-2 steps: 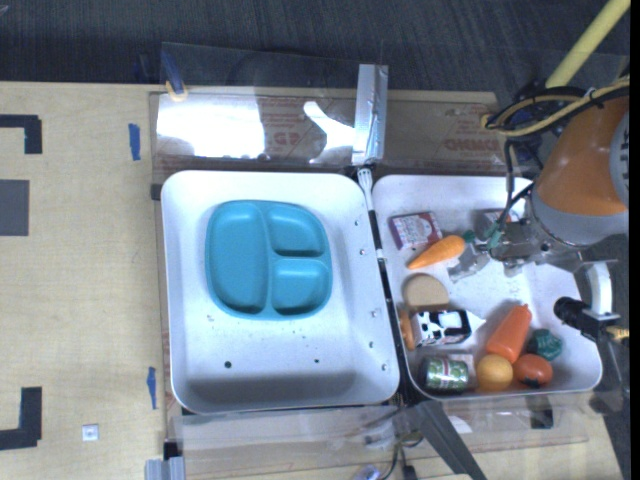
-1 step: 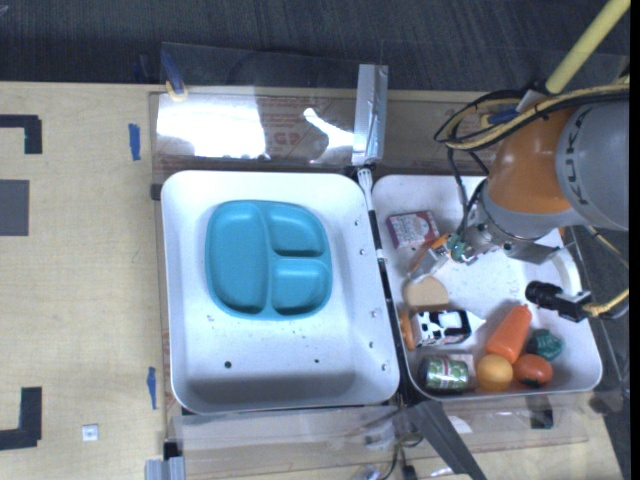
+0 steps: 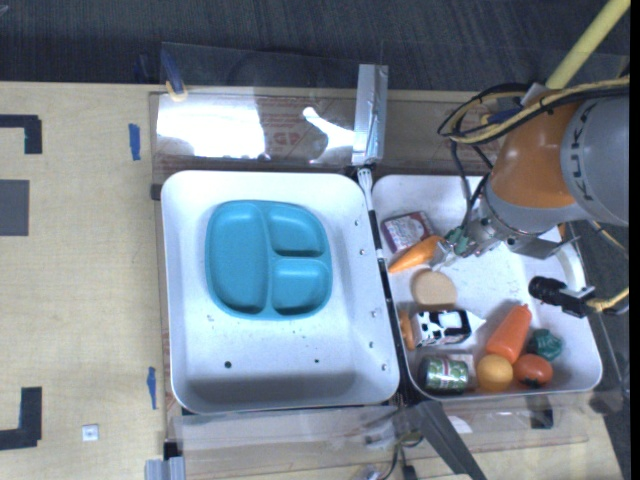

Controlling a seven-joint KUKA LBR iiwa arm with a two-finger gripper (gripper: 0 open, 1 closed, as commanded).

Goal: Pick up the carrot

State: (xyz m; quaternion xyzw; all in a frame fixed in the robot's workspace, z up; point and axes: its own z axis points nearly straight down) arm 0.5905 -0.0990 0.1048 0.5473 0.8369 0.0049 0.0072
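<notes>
We see the grey two-finger gripper [image 3: 462, 242] low in the right white bin [image 3: 585, 373], just right of the orange tapered carrot [image 3: 413, 256]. We cannot tell its opening. Approach step, we judge; next it must close around the carrot.

A grey robot arm with an orange band

The arm [image 3: 600, 158] is round and thick, grey on the outside with dark letters on it, and a wide orange band [image 3: 535, 173] sits above the wrist. Yellow and black cables [image 3: 485, 113] loop over the top. The gripper [image 3: 462, 242] is small, made of silver metal with little green bits.
</notes>
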